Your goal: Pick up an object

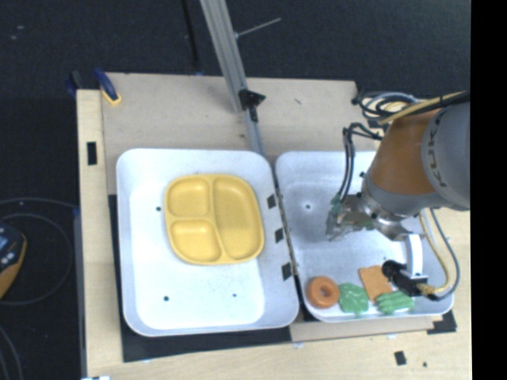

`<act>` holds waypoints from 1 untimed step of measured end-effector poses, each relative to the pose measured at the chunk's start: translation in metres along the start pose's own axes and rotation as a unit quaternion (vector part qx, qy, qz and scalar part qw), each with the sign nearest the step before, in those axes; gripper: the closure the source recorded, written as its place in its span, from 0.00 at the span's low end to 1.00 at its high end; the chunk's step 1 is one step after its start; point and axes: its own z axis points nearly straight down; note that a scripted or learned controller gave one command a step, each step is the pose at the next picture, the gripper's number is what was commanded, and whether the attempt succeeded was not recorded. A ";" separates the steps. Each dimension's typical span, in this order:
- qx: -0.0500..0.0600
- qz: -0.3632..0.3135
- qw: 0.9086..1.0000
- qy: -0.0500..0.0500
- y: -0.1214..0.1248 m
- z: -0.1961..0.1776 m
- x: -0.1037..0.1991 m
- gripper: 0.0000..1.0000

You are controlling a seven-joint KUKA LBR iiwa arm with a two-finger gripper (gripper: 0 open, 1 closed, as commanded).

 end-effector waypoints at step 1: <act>-0.002 -0.002 1.000 0.000 -0.002 -0.063 -0.005 1.00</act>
